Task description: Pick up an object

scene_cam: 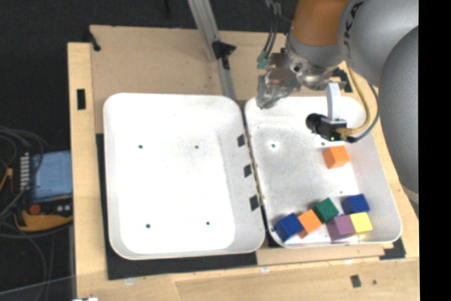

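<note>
six blocks [325,216] crowd the right bin's [282,166] near edge, likely scattered there by chance, with a lone orange block [336,156] midway along its right side; the gripper [269,91] hangs over that bin's far left corner, well apart from every block

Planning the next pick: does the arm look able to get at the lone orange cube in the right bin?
Probably yes. The orange cube lies apart from the other blocks, open from above, and the pincer hovers over the same bin's far end. A black fitting on the arm hangs close by the cube.
</note>
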`<state>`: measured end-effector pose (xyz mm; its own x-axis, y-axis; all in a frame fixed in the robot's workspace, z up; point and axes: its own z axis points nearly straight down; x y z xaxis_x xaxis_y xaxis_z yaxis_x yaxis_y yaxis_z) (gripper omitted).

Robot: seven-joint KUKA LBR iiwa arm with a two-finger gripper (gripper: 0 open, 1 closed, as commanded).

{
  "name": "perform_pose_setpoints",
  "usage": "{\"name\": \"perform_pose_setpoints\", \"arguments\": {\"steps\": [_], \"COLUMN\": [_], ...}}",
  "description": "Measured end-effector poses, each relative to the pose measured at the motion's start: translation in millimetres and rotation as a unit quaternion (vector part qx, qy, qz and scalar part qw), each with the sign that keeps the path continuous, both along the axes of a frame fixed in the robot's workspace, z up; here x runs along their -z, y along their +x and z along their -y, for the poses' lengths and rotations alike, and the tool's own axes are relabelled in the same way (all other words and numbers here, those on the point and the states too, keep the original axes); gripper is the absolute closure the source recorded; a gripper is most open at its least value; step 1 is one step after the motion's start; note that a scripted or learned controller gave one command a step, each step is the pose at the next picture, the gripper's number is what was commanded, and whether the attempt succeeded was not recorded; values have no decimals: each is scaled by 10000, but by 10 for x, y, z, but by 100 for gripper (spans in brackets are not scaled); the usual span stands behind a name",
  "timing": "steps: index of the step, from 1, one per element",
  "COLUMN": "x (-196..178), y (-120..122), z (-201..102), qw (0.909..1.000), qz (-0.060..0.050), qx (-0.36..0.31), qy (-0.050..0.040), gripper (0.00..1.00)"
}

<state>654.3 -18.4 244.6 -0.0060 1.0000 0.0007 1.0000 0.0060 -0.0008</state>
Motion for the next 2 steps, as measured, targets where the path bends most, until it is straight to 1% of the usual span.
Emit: {"name": "perform_pose_setpoints", "arguments": {"steps": [1,2], "x": [-7,-77], "y": [-102,-103], "z": [-456,-952], "qw": [10000,10000], "qz": [-2,12], "qx": [-3,-6], "qy": [3,5], "gripper": [100,100]}}
